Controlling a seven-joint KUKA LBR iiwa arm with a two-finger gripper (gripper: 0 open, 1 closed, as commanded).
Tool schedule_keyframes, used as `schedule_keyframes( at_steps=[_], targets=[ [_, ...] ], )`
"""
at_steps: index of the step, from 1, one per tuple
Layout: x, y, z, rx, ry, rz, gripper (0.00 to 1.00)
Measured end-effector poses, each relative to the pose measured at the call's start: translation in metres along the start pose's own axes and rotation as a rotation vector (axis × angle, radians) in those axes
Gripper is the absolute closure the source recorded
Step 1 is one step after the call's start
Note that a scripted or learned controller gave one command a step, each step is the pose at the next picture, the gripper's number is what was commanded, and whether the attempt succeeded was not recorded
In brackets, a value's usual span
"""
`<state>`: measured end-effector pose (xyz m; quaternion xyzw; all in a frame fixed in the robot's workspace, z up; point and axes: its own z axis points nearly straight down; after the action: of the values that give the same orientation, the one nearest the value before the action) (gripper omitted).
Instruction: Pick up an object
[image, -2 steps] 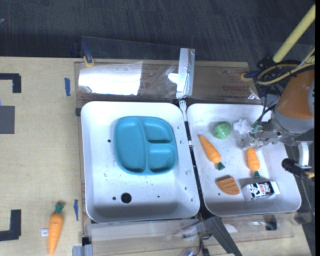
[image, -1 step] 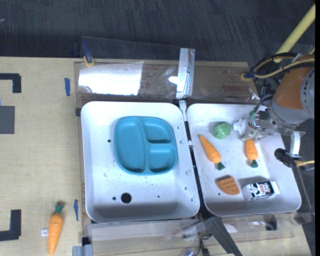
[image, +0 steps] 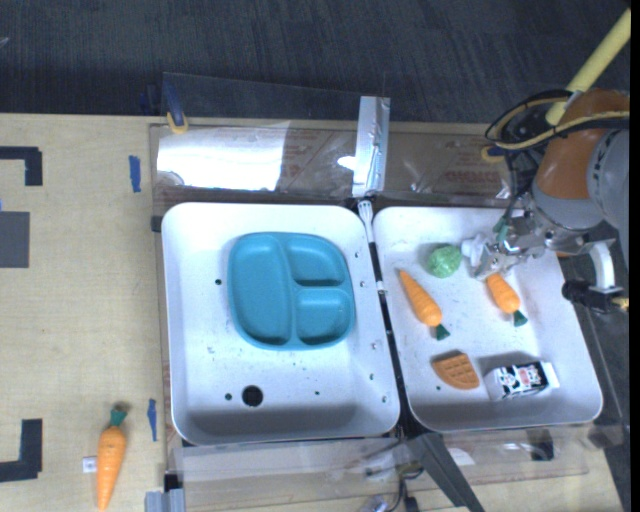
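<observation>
The gripper, its grip state unreadable, hung by the right bin's far edge between green ball and small carrot, risking nudging either aside.

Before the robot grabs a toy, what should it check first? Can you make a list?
1. Toys to grab in the right bin: ok, green ball, two carrots, bread piece, small carton.
2. Gripper over that bin: ok, near its back.
3. Nearest toys: ok, green ball and right carrot lie beside it.
4. Toy already held: cannot tell.
5. Toys apart enough to grab one: ok, none touching.
</observation>
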<state>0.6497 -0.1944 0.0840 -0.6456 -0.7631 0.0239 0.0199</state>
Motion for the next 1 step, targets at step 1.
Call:
schedule_keyframes(
  at_steps=[1],
  targets=[
    [-0.0188, -0.0035, 0.0002, -0.029, -0.002, -0.343, 1.0]
  ],
)
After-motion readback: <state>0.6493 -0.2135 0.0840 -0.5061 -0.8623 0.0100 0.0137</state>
